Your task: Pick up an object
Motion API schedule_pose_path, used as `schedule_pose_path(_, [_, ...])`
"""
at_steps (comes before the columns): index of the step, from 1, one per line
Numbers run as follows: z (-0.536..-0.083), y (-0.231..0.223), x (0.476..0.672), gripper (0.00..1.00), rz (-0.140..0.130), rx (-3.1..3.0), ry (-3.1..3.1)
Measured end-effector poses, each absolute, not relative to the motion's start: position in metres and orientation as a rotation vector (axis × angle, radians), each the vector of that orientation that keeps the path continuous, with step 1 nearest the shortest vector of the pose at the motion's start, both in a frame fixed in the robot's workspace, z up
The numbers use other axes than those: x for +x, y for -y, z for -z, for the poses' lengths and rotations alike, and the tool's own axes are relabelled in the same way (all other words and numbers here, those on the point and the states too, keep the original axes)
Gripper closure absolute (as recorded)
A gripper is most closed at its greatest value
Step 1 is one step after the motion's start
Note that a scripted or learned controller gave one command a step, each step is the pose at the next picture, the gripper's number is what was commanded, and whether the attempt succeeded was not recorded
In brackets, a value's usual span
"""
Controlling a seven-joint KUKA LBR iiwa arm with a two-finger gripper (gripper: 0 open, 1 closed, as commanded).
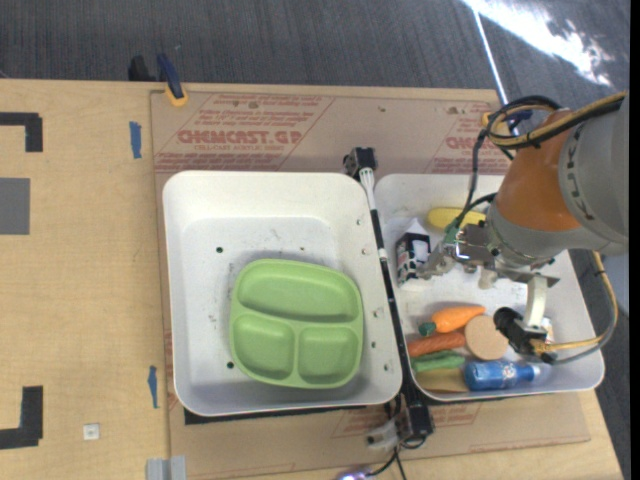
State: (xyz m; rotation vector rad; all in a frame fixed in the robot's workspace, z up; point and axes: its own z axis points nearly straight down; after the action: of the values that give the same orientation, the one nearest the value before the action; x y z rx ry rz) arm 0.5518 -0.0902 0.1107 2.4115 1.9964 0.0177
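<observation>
Two shallow white plastic bins side by side on a brown cardboard sheet (300, 118), rims touching along a central seam. Left bin (190, 268) roomy: bare white floor around a light green three-compartment plastic tray (296, 321) lying flat, nearer the front rim, with open space behind and to the left. Right bin (580, 368) crowded toward the front: an orange plastic carrot (452, 319) beside a round tan wooden disc (487, 340), a red-orange carrot-like piece (435, 345) just in front, a green strip (438, 365) under that, and a blue cylindrical bottle (502, 374) lying against the front rim. A yellow rounded object (445, 217) near the back, partly hidden by the arm. A small black-and-white item (411, 252) close to the seam.

Red print on the cardboard, roughly "CHEMCAST GP", repeated and partly cut off at the right.

Grey arm with orange band (535, 188) over the right bin; gripper (450, 253) low above the bin floor, near the black-and-white item. Cannot tell how far apart its tips stand, nor whether anything touches them.
</observation>
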Motion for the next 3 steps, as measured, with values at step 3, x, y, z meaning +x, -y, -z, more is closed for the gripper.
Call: schedule_pose_path(3, [-0.185, 0.05, 0.585, 0.0, 0.002, 2.192, -2.254])
